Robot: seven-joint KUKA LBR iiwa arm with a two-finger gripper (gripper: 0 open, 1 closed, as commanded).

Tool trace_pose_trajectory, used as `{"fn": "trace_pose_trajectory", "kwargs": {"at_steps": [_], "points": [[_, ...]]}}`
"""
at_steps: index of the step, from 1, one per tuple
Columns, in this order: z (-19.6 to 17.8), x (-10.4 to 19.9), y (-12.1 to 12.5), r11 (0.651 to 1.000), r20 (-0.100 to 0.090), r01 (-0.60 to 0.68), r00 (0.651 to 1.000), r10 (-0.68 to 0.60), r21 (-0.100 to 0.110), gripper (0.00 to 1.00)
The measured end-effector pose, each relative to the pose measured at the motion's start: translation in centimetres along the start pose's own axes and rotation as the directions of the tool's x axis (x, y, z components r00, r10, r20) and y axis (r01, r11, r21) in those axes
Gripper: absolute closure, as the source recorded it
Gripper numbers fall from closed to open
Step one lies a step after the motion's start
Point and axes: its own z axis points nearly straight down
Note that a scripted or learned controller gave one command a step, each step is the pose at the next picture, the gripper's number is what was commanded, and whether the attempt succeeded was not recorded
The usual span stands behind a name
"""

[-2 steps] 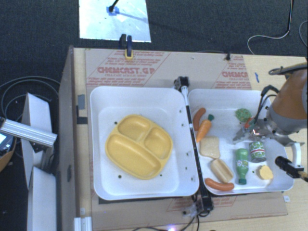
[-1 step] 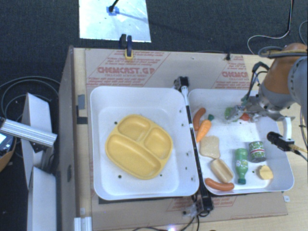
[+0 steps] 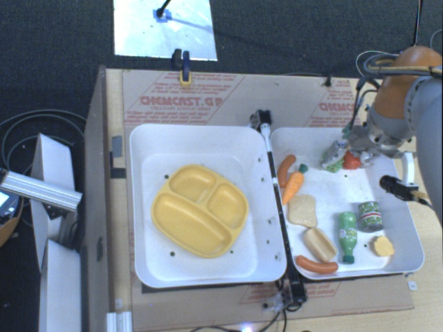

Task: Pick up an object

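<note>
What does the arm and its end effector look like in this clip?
The arm is grey and rounded, with an orange band near the top and thin cables looping beside it. Its end effector is a compact grey metal assembly. A small black part sticks out below it on the right.

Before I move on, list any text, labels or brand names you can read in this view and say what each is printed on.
"CHEMCAST GP": red print on the brown protective sheet behind the left bin.
The same red print, partly cut off by the arm, on the sheet behind the right bin: not fully readable.
Label on the small green can: too small to read.
Label on the green bottle: too small to read.
</note>
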Motion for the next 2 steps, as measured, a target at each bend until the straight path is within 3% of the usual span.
{"fn": "trace_pose_trajectory", "kwargs": {"at_steps": [1, 2], "points": [[-1.2, -0.1, 0.3, 1.000, 0.009, 0.003, 1.000, -0.003, -0.018, 1.00], [-7.2, 4.6, 0.3, 0.999, 0.004, 0.007, 1.000, -0.007, -0.042, 1.00]]}}
